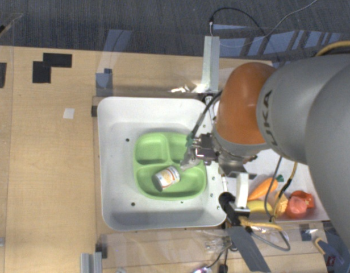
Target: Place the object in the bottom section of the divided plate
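A green divided plate (pixel 149 147) lies in the left white bin (pixel 115 152). A small can-like object (pixel 166 177) with a white and orange label lies on its side in the plate's bottom section, the large one nearest the front. My gripper (pixel 189 155) hangs over the plate's right edge, just up and right of the can. The grey arm with its orange band (pixel 243 110) covers much of the right bin.
The right bin (pixel 266 158) holds an orange carrot (pixel 263 187), a yellow banana-like piece (pixel 259 206) and a red fruit (pixel 300 203). Cables (pixel 266 226) trail by the front edge. Metal brackets (pixel 211 61) stand behind the bins.
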You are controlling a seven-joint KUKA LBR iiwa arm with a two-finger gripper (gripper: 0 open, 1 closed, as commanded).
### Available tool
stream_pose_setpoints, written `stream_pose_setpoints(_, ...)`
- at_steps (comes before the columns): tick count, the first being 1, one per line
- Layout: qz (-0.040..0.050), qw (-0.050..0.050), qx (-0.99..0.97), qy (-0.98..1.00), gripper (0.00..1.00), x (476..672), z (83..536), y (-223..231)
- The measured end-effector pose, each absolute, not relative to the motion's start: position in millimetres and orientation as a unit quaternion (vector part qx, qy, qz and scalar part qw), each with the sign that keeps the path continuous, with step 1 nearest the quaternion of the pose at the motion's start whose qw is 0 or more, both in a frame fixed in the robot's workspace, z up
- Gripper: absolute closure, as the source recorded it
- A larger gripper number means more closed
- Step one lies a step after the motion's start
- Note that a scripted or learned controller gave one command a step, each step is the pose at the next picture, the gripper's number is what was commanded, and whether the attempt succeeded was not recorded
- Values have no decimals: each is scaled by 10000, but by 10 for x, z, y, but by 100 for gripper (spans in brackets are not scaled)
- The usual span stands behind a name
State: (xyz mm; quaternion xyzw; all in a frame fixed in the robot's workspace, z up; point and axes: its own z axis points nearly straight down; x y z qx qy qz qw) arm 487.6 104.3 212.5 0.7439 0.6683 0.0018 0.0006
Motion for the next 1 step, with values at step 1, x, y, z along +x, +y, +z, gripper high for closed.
stream_pose_setpoints(1,27,19,7121,7020,0,4883,2889,563)
